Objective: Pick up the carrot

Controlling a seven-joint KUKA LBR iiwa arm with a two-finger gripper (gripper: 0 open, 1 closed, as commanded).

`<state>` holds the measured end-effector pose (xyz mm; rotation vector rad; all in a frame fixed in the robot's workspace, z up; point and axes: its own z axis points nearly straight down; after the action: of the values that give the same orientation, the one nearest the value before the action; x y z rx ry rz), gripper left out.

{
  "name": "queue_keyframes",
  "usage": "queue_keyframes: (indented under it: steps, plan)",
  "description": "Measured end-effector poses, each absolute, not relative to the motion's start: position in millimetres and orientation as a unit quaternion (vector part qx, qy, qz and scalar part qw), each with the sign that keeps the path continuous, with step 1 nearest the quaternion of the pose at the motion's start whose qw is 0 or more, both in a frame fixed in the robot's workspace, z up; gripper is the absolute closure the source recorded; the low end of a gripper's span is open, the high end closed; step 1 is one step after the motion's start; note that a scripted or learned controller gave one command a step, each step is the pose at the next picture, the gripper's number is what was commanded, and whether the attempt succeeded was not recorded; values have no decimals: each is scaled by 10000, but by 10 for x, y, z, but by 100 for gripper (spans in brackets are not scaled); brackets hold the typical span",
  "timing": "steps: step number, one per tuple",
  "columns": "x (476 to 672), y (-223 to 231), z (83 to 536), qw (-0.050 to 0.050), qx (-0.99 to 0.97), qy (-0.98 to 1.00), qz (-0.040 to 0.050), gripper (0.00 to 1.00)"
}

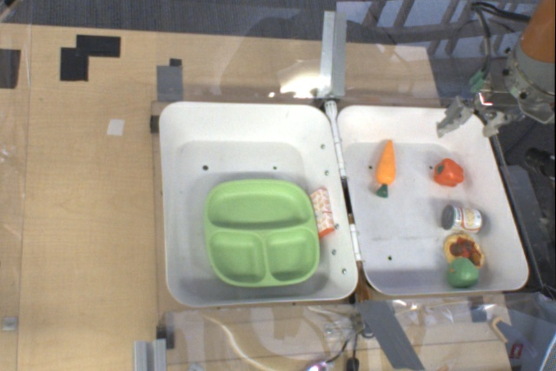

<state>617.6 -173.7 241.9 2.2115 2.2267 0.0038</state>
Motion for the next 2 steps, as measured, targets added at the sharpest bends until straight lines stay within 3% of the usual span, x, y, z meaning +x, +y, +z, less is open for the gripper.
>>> queue_keyframes:
  steps: [1, 2]
  plan:
    - [6207, -1378, 933, 15, 7869, 6170, 16, 0]
    - [6407, -609, 1877, 22, 7699, 6381, 32, 0]
